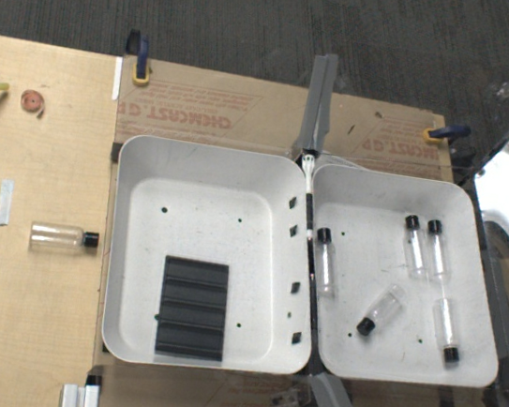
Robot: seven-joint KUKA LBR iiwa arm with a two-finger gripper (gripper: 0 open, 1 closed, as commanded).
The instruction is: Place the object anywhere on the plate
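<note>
A clear vial with a black cap [64,237] lies on its side on the bench [12,304], left of the bins. The left bin [145,172] holds a dark ribbed plate [192,309] near its front edge. The right bin [438,368] holds five clear black-capped vials [380,312], one along its left wall, two side by side at the back, two nearer the front.

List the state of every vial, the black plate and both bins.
Left bin: holds the black plate.
Black plate: flat, nothing on it.
Right bin: holds five vials.
Divider vial: lying, cap up-view.
Two upper vials: lying side by side.
Middle vial: lying aslant.
Right vial: lying, cap down-view.
Bench vial: lying outside bins.
</note>
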